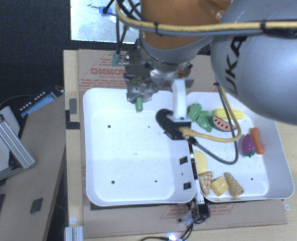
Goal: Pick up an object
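My gripper (138,98) hangs over the far edge of the left white bin (133,157), under the grey and orange arm that covers the top of the view. Nothing shows in its grasp. The toy foods lie in the right bin (274,177): a green leafy piece (199,115), a watermelon slice (224,124), a yellow piece (230,114) behind it, an orange carrot (257,140) and a purple fruit (248,145). Near that bin's front lie a pale yellow piece (201,161), a cheese cube (218,186) and two bread-like pieces (234,184). All of them sit to the right of the gripper.
The bins rest on a cardboard sheet (96,72) on the bench. A yellow cable (208,137) loops over the right bin's left side. A metal frame (10,144) and a dark device (38,100) stand off to the left.
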`<move>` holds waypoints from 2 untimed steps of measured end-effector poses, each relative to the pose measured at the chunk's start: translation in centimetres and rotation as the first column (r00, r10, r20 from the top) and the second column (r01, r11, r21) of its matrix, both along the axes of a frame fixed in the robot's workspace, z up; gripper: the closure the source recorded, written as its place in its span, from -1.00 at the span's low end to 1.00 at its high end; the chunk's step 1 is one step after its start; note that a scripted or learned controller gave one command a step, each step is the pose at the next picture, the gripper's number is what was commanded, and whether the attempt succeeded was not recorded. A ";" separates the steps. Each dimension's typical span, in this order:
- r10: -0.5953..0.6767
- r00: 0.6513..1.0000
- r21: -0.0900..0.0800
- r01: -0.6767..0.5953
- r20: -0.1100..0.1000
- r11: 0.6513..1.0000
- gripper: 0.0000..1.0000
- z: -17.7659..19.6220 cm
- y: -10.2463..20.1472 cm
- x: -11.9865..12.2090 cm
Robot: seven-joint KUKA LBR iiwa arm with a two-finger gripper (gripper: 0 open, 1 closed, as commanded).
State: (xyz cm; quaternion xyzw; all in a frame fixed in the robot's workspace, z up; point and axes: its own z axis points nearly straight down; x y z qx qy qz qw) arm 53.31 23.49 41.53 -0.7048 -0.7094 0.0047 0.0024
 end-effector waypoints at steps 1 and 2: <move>-0.001 1.000 0.007 0.000 0.017 1.000 1.00 10.5 -0.1 -1.5; -0.002 1.000 0.004 0.002 0.011 1.000 1.00 12.0 -0.1 -4.7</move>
